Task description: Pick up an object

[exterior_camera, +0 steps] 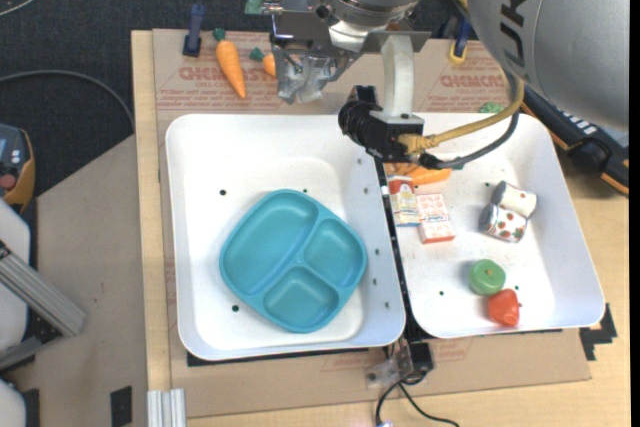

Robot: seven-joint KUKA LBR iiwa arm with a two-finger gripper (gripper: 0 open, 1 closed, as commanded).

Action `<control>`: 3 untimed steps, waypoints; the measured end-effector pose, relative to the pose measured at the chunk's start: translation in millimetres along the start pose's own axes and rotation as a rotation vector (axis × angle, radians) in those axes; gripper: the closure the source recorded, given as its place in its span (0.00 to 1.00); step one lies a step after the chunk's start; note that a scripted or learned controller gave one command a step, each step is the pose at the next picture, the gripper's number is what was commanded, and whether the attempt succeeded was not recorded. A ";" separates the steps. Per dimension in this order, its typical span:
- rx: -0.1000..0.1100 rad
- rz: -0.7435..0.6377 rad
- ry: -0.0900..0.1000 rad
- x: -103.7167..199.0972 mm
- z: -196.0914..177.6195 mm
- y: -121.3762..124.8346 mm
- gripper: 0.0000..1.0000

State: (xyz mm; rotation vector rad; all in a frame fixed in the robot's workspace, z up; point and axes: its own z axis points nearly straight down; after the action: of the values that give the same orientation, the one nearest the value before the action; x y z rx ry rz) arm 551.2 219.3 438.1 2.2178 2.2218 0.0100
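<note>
No pick looks made yet: the jaws (spread or pressed together, I cannot tell) hang beyond the bins (176, 215), a carrot (231, 67) just beside them.

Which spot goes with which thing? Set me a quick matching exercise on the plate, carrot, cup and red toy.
Things:
1 blue plate
2 carrot
3 spotted cup
4 red toy

Places:
A right bin, nearest its front rim
B cardboard behind the bins
C left bin
D right bin, tipped on its side

Pairs: 1-C, 2-B, 3-D, 4-A.
</note>
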 end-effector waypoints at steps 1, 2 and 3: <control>-0.003 -0.001 0.001 0.4 -10.6 0.5 1.00; -0.006 -0.002 0.002 1.1 -20.8 0.9 1.00; -0.009 -0.003 0.002 1.7 -31.5 1.3 1.00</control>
State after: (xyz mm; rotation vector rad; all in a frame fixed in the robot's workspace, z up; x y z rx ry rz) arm 552.4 220.9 469.6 2.2109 2.2218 0.0229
